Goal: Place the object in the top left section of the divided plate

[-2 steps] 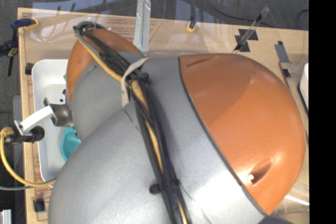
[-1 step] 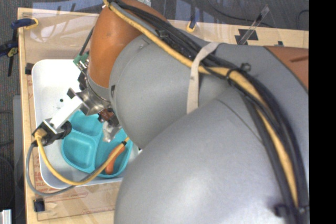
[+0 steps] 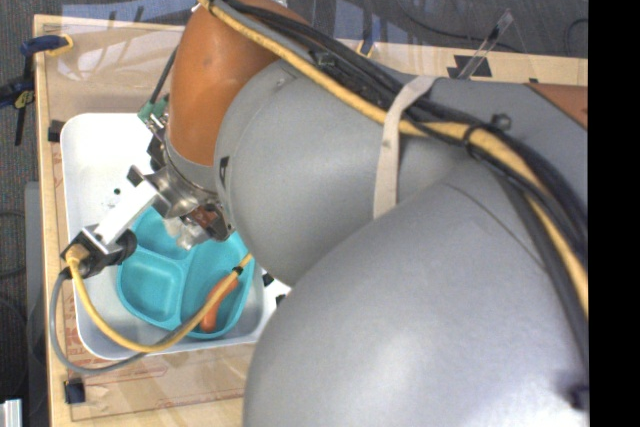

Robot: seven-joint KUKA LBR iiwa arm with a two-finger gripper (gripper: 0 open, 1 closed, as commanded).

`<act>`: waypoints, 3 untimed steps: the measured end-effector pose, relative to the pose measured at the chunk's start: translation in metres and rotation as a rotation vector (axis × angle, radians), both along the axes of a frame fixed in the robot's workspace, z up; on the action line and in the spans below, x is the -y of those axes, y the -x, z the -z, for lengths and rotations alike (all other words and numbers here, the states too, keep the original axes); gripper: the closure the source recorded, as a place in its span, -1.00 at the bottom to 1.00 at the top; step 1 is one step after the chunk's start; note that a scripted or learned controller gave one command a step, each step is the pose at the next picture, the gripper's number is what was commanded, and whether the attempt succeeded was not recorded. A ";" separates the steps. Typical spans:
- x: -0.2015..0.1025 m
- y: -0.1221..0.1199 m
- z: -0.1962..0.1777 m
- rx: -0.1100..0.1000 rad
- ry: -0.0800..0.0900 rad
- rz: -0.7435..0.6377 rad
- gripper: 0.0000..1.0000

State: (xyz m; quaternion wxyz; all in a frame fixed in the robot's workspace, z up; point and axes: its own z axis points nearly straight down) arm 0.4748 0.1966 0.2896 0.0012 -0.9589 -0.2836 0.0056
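The gripper (image 3: 188,223) hangs low over the upper edge of the plate (image 3: 152,293). From here I cannot tell whether it is spread or closed, because the wrist and its fittings cover the tip, and I see nothing that is plainly held in it. A white bracket (image 3: 112,227) sticks out from the wrist to the left, and a yellow cable (image 3: 112,333) loops from it down across the bin and back up over the plate's right rim. The slack is probably there so the wrist can turn freely.

The teal plate sits in the left bin (image 3: 92,150), towards its lower right corner. A thin orange-red piece (image 3: 216,303), most likely the object in question, lies in the plate's right-hand part, close to the rim and just beside the cable. It lies apart from the gripper's tip. The plate's upper sections are hidden beneath the wrist, so I cannot say what is in the top left one.

Above the wrist, the orange band (image 3: 205,75) leans over the bin, and the grey arm (image 3: 420,255) crosses in from the right, blocking much of the bench (image 3: 62,55). Judging by where the orange piece lies, I would say it is not in the target section yet.
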 end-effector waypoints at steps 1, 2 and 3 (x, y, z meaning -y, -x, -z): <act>-0.016 -0.001 0.096 0.008 0.003 0.354 1.00; 0.008 -0.083 0.026 0.011 0.001 0.298 1.00; 0.008 -0.083 0.026 0.011 0.001 0.298 -1.00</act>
